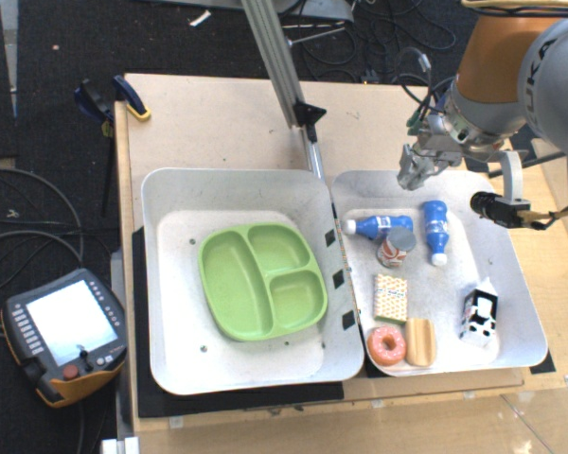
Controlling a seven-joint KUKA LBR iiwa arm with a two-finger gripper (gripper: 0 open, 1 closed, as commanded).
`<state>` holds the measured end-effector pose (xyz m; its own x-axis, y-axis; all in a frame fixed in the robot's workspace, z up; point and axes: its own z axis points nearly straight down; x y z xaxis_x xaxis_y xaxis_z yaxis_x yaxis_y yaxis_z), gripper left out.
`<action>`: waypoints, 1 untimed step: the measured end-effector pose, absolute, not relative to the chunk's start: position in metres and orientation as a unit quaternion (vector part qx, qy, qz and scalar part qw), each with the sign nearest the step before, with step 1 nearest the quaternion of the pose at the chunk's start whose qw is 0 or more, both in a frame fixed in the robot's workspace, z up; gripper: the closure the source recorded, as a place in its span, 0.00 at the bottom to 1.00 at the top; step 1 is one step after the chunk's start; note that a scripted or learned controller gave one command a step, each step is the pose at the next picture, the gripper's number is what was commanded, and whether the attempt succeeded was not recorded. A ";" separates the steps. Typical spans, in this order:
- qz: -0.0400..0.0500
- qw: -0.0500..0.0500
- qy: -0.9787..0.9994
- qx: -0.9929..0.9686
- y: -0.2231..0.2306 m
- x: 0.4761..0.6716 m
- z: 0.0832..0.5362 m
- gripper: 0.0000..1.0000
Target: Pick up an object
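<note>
We note a tan bench (218,121) carrying 2 shallow white bins touching side by side: left bin (161,282), right bin (516,287). A grey metal pole (275,50) slants down to the seam between them. 1 blue-and-yellow clamp (114,97) grips the bench's far left corner. On the dark floor, a teach pendant (64,334) lies left of the bench; loose cables (379,17) beyond it.

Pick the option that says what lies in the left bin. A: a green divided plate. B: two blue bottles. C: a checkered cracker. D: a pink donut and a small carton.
A: the green divided plate lies in the left bin, while the pink donut, the two blue bottles and the checkered cracker all lie in the right bin.
</note>
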<state>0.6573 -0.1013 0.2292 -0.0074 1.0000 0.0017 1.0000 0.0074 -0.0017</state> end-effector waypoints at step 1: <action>-0.001 0.001 -0.710 -0.704 -0.047 0.656 0.240 1.00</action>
<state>0.6558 -0.0467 0.2397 -0.0084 1.0000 0.0022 1.0000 0.0084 0.0005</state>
